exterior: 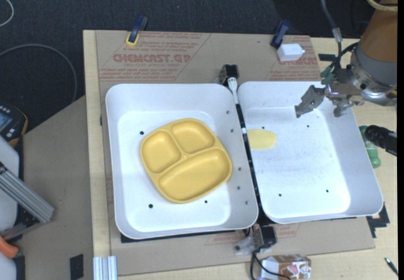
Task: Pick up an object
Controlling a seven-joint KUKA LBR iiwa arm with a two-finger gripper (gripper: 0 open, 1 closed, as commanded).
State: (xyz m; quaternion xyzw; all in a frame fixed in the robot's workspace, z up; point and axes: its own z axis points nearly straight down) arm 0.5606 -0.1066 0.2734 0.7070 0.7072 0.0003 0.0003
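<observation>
Where the arm (379, 45) enters from the right, its claw (323, 101) hangs over the far part of the right bin (315, 171), with nothing seen between its fingers; whether these are spread or closed cannot be told at this slant. A small, flat yellow object (261, 139), possibly a soft lid or slice, lies on the right bin's floor close to its left wall, well apart from the claw. The left bin (126, 146) holds a yellow divided plate (185, 159) with three compartments, set slightly askew. Both bins rest side by side on the cardboard-covered tabletop (189, 55), their inner walls touching.
</observation>
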